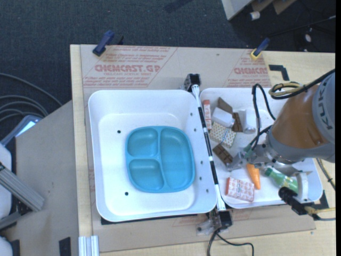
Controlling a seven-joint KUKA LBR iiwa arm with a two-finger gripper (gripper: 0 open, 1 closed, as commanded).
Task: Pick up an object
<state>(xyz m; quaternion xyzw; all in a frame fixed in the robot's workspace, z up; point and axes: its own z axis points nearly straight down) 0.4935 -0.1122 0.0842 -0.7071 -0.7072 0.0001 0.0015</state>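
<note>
The right bin holds several small items. Among them are an orange carrot, a green bottle, a red-and-white packet, a brown block, a patterned packet and a white packet. My gripper is low over the middle of this bin, just above the carrot's top end and right of the brown block. The grey wrist and orange band hide the bin's right part. I see nothing clearly between the gripper's tips.
The left bin holds a blue divided plate. A black clamp bar runs between the bins. Black and yellow cables loop over the right bin's back edge. Bare bench surrounds the bins.
</note>
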